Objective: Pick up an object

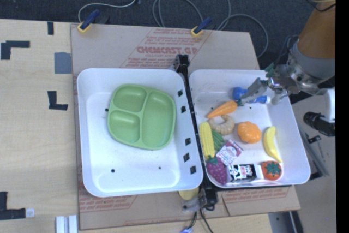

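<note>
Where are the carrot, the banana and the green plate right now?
carrot (222,109): camera view, middle of its orange body.
banana (271,143): camera view, middle of its curve.
green plate (143,117): camera view, central divider ridge.

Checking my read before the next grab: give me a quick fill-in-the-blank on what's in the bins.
1. The green divided plate lies in the ____ bin.
2. The gripper hovers over the ____ bin.
3. The banana lies beside the ____ edge of its bin.
4. The carrot lies just above the ____.

Missing words: left; right; right; corn
</note>
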You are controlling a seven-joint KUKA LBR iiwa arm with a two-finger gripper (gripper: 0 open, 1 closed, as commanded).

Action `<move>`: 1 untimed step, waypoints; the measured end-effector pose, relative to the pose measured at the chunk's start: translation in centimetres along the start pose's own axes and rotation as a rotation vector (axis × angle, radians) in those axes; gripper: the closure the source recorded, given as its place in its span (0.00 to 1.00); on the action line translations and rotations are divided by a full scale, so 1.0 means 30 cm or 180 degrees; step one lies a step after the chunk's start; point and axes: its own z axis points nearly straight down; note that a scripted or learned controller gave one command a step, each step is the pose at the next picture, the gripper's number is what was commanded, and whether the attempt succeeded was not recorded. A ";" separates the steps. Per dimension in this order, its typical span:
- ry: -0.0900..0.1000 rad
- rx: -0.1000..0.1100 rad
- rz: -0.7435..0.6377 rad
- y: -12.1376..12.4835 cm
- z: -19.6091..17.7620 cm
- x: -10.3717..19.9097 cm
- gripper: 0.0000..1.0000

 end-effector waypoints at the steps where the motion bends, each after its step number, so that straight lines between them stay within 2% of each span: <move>1: 0.0005 0.0032 0.0016 -0.062 0.378 -0.150 0.00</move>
